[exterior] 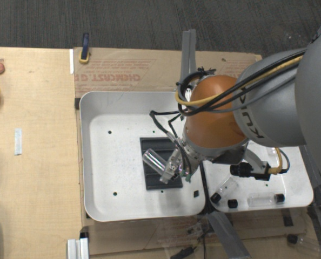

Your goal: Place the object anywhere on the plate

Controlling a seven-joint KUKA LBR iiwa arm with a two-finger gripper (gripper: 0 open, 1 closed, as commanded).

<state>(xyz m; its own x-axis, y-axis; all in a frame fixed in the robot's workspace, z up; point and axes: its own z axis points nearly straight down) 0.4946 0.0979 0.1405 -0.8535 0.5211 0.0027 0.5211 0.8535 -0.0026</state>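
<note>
White bin (95, 144), black plate (155, 147), orange band (212, 112), grey arm (290, 101)

The arm (290, 101) is grey with dark lettering on its side, an orange dome-shaped band (214, 112) above the fingers, yellow and black cables (241, 85) looped over it, and a silvery metal gripper (168, 169).

This is a robotics lab or test cell: a grey industrial arm with an orange band (217, 112) trails loose cables over a shallow white plastic bin (95, 161), set on a plain plywood desk (36, 144) above dark grey carpet (149, 9).
</note>
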